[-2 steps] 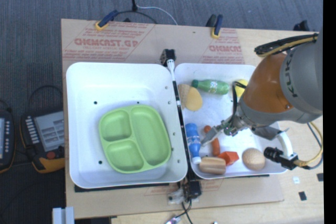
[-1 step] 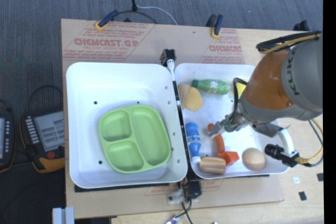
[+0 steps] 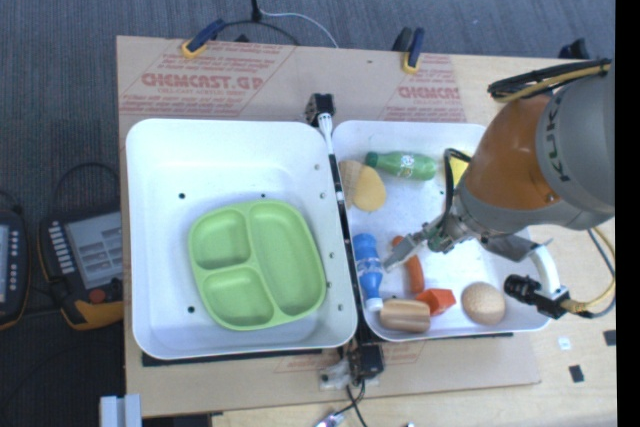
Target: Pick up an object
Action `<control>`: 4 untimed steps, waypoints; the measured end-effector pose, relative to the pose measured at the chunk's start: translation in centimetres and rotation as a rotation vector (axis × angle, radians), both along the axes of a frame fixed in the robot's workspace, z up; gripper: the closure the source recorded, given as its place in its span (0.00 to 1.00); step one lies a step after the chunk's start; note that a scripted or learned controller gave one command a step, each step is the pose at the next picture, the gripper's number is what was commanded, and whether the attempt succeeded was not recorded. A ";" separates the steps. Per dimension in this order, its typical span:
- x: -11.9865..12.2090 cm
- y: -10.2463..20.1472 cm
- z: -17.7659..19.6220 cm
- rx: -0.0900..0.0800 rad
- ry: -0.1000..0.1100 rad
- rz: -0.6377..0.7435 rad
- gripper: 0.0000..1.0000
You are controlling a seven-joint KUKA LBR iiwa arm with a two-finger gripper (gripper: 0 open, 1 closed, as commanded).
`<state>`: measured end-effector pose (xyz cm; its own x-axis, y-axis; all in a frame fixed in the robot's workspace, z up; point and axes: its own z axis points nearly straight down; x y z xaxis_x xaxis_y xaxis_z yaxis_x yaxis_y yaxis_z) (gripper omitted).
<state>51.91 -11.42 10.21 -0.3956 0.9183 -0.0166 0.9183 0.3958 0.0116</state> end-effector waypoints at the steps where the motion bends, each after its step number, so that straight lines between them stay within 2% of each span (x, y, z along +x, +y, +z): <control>1: -0.5 0.2 -0.9 -0.012 -0.009 0.266 0.00; 2: -0.5 0.5 0.1 -0.006 -0.006 0.267 1.00; 3: -0.6 0.5 0.1 -0.007 -0.006 0.266 0.00; 4: -2.6 0.4 -0.8 -0.014 -0.016 0.204 0.00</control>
<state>49.29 -11.03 9.36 -0.5729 0.8188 -0.0369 0.8188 0.5738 0.0184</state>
